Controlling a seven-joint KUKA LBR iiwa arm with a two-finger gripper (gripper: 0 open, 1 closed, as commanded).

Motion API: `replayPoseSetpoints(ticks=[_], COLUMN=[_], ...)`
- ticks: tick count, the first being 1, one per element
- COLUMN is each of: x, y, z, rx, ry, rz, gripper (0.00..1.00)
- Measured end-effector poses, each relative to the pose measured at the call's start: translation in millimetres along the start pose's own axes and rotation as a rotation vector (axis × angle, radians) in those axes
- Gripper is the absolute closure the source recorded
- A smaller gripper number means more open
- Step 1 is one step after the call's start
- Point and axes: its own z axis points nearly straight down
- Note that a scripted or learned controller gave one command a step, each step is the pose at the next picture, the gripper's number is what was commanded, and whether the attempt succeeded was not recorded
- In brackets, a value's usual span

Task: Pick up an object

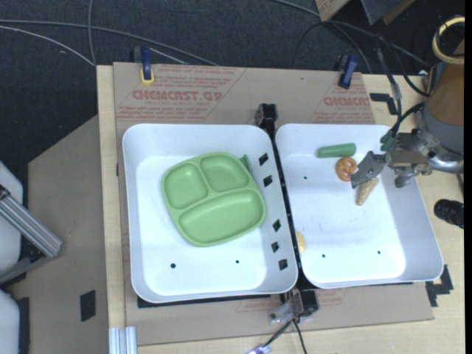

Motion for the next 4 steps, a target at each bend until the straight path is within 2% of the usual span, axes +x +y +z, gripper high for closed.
replayPoseSetpoints(ticks=[1,2,4], x=[0,8,22], y=[2,-5,3], z=[-5,44,149], rx=[-0.011,-0.005,-0.004], ry=[-0.002,0.0,0.0], rz=[-0.003,-0.002,-0.003], gripper=[0.0,0.0,0.0])
